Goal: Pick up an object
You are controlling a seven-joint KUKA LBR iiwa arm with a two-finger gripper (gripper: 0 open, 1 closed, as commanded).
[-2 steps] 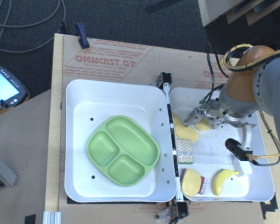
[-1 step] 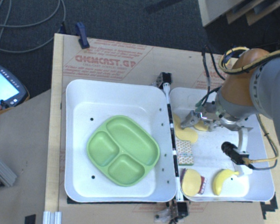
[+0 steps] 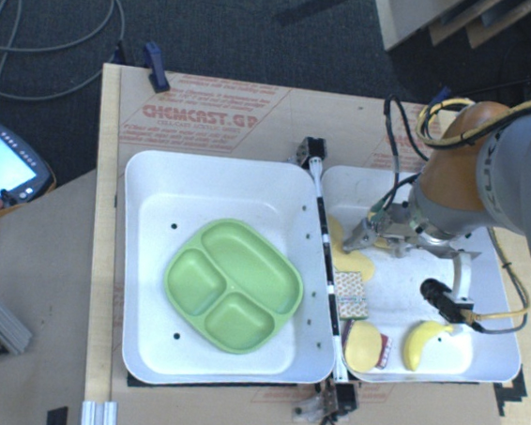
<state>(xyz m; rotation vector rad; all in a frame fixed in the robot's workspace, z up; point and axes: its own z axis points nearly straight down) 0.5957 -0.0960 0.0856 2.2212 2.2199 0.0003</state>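
The right bin (image 3: 490,367) holds several small items. A flat pale yellow piece (image 3: 352,264) lies by its left wall. Below it sits a speckled square packet (image 3: 350,295). A round yellow and red object (image 3: 365,348) rests at the front left, and a yellow banana-shaped toy (image 3: 423,345) lies to its right. My gripper (image 3: 383,234) hangs low over the bin's upper left part, just above and right of the flat yellow piece. I see nothing held in it. The grey arm with its orange band (image 3: 460,152) covers the bin's back right.
The left bin (image 3: 155,186) holds a green divided plate (image 3: 233,285). A black cable plug (image 3: 442,297) dangles from the arm over the right bin's middle. A blue clamp (image 3: 155,65) sits at the bench's back left corner.
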